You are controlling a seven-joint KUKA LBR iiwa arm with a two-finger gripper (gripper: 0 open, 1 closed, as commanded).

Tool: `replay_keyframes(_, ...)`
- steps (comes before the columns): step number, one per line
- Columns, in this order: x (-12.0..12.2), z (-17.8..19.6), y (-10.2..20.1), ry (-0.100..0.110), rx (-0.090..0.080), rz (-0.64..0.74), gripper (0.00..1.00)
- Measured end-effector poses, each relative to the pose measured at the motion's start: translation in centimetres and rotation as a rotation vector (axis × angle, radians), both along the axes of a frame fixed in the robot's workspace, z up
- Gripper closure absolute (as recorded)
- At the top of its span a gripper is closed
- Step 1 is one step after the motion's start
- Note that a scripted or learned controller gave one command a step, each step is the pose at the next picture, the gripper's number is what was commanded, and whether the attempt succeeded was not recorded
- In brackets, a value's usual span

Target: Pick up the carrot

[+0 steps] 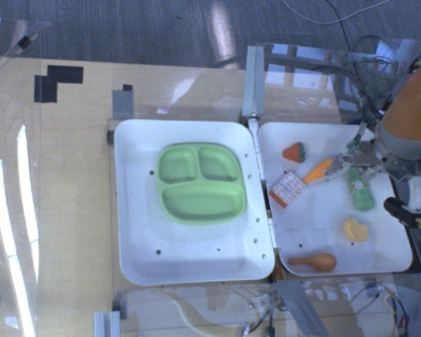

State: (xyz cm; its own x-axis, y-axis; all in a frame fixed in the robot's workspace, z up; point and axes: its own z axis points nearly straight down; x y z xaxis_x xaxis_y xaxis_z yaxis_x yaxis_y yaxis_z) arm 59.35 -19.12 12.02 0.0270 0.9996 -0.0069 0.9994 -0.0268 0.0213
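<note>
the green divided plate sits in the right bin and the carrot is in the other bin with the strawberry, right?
Not quite: the camera view shows the green divided plate in the left bin. The carrot and strawberry lie in the right bin.

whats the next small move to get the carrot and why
Probably close the gripper on the carrot and lift: its tip sits right at the carrot's right end in the right bin, the strawberry and green bottle lying apart.
</note>
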Motion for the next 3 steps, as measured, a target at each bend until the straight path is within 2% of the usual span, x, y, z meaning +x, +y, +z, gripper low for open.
replay_keyframes(1, 5.3, -3.3, 3.9, 0.015, 0.004, 0.195, 0.00)
replay_keyframes(2, 5.4, -2.2, 4.2, 0.013, 0.004, 0.202, 1.00)
replay_keyframes(3, 7.7, 6.5, 12.9, 0.018, 0.006, 0.128, 1.00)
